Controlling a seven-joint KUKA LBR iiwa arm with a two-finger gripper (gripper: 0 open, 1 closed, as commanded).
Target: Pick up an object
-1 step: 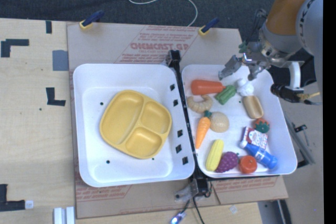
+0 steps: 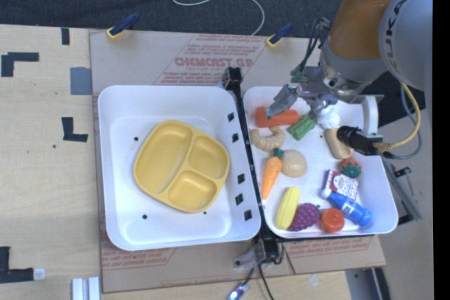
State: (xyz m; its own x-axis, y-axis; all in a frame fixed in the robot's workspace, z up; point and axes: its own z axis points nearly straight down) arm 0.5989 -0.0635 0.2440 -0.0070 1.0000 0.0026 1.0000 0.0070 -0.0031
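**White bins, toy food and the pincer: state at inspection**

Cardboard sheeting point(image 2: 204, 60) covers the bench beneath both bins and carries red printing; the large line appears to read "CHEMCAST", the smaller lines are too blurred to read.

Left bin point(image 2: 116, 172): holds one yellow divided plate point(image 2: 181, 165), lying flat near the middle, with three compartments, all bare.

Right bin point(image 2: 383, 186): holds the toy food, crowded together. At the far end lie an orange-red piece point(image 2: 281, 119) and a green piece point(image 2: 302, 128), just beside each other. Below them sit a tan curved piece point(image 2: 266, 142), a carrot point(image 2: 270, 175) with green top, and a pale round piece point(image 2: 293, 164). A tan oblong piece point(image 2: 337, 144) lies toward the right wall. Near the front edge are a yellow corn cob point(image 2: 287, 207), a purple grape bunch point(image 2: 305, 216) touching it, and a small orange-red round item point(image 2: 332, 220). A white and red carton point(image 2: 340, 186) and a blue bottle point(image 2: 351, 210) lie beside these; the carton's print cannot be read.

Arm point(image 2: 380, 17): grey with orange band; dark letters on the grey casing, partly cut off, appear to read "KU".

Gripper point(image 2: 299, 103): over the far end of the right bin, directly above the orange-red and green pieces. Its fingers stand apart, with nothing seen between them.
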